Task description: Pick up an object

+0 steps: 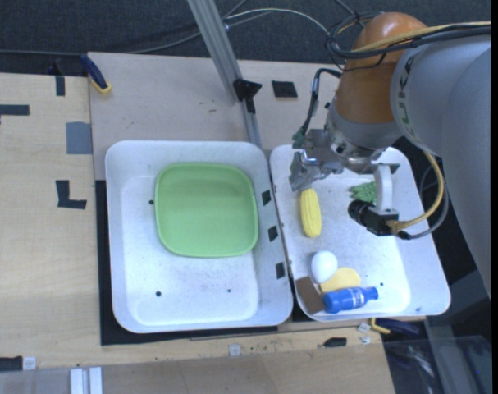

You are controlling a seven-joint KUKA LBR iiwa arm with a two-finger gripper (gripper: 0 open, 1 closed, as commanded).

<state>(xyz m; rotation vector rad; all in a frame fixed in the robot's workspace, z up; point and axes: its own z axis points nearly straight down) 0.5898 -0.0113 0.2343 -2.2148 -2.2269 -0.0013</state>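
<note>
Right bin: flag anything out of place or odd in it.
Nothing looks spilled or damaged. In the right white bin, the blue plastic bottle lies on its side against the yellow round object, beside the white egg-shaped ball.

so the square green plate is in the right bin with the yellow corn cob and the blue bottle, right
Not quite. The camera view shows the square green plate in the left white bin; the yellow corn cob and blue bottle are in the right bin.

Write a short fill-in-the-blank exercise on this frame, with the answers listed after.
1. The green plate lies in the ____ bin.
2. The tool hovers just above the yellow ____.
3. The bottle near the right bin's front edge is ____ in colour.

Answers: left; corn; blue
</note>
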